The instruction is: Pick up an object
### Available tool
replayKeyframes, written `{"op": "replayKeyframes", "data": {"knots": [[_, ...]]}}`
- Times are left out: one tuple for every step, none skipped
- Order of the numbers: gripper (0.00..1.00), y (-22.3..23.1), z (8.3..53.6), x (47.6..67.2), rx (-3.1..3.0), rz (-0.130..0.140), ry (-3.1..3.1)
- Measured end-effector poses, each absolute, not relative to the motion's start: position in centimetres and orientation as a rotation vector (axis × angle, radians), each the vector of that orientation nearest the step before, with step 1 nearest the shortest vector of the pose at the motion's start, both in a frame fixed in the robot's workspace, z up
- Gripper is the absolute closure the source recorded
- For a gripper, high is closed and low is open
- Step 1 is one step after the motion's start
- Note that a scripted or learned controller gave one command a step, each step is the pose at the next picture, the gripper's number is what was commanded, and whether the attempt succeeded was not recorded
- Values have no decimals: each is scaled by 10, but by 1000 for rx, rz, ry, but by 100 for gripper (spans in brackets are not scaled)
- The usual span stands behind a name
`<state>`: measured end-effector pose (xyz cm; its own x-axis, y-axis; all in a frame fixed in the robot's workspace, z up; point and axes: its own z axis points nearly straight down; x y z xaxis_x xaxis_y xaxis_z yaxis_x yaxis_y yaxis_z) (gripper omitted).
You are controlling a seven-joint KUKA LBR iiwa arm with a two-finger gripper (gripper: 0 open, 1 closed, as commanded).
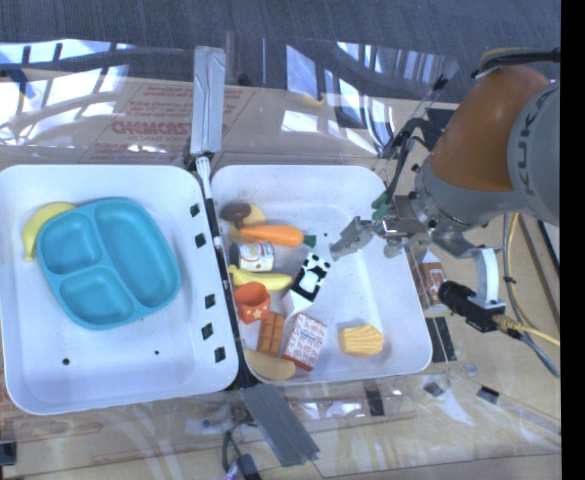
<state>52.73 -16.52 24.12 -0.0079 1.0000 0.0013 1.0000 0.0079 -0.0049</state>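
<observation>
Objects crowd the right bin (397, 298); no label legible; gripper (357, 236) jaw state unclear.

Two bins side by side on the bench.

Left bin (12, 368): a divided tray (107, 260) lies in its upper middle; a banana (38, 224) lies at the tray's upper-left edge, partly under it.

Right bin (397, 313): items crowd its left half. A carrot (269, 235) lies near the back; a small jar (256, 257) sits just in front of it. A spotted carton (310, 277) stands right of the jar. A cup (251, 299) lies against the left wall; a printed packet (305, 341) lies nearer the front; a wafer piece (361, 340) lies to the packet's right, apart from it.

The gripper (357, 236) hangs over the right bin, right of the carrot, behind the carton.
</observation>
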Motion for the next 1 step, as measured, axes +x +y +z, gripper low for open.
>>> {"op": "replayKeyframes", "data": {"knots": [[0,-164,261,515,-2286,2,-2156]]}}
